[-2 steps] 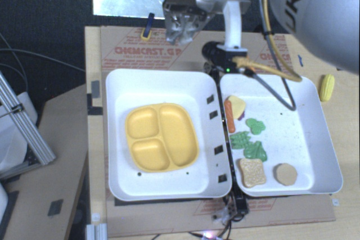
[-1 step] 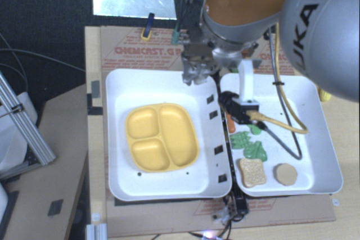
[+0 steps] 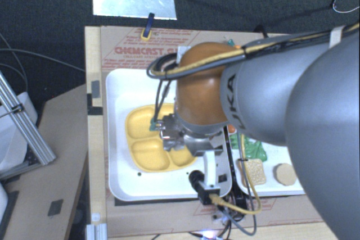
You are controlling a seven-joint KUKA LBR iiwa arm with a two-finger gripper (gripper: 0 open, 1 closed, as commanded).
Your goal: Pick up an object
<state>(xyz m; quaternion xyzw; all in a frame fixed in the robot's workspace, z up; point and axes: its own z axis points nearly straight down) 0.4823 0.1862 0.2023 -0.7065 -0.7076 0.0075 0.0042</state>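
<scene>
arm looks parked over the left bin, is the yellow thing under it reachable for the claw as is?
Probably yes. The arm's wrist hangs right above the yellow object in the left bin, and nothing else lies on or beside the object. The wrist hides the object's right part, so the exact contact point is unclear.

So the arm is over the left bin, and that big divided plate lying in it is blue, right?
Not quite. The arm is over the left bin, and a divided plate does lie in it, but the camera view shows the plate is yellow, not blue.
</scene>
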